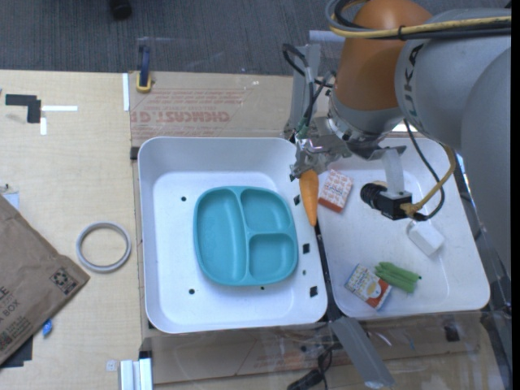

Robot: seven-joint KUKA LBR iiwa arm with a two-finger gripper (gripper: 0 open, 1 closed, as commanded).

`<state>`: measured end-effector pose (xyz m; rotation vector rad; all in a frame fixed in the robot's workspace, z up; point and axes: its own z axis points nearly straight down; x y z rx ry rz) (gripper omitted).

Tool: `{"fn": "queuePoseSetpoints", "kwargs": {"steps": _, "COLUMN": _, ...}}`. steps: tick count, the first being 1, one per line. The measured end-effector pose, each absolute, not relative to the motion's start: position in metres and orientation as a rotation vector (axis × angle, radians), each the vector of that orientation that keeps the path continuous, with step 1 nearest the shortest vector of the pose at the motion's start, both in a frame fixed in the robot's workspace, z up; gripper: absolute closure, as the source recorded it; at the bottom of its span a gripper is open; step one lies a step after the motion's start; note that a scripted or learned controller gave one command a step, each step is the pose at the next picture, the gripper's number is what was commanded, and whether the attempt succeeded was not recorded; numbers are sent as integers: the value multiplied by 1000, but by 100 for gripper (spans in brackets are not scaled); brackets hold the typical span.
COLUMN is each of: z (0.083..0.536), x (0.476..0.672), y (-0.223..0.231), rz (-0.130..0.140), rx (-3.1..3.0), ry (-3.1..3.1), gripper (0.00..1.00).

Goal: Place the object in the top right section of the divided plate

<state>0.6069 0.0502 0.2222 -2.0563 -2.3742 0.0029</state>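
Metal claw (307,165) pinches the top of one orange carrot (309,197), which hangs over the rim between two white bins (150,242). At nine o'clock lies one teal divided plate (244,236). At twelve o'clock, cardboard (207,108) reads "CHEMCAST" upside down.

Bare divided plate (244,236); carrot (309,197) beside rim.

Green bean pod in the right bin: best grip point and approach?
Grip the green pod at mid-length, coming straight down from above, fingers closing across its narrow width. It lies flat and elongated, running left-right, its left end touching the small printed packet, so the middle to right half looks like the clearer part.
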Motion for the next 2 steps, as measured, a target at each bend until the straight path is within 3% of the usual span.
{"fn": "queuePoseSetpoints", "kwargs": {"steps": 1, "z": 235, "x": 617, "y": -9, "rz": 3, "rx": -1996, "ry": -2428, "gripper": 100}}
{"fn": "queuePoseSetpoints", "kwargs": {"steps": 2, "z": 190, "x": 579, "y": 37, "rz": 6, "rx": -2080, "ry": -2352, "gripper": 100}}
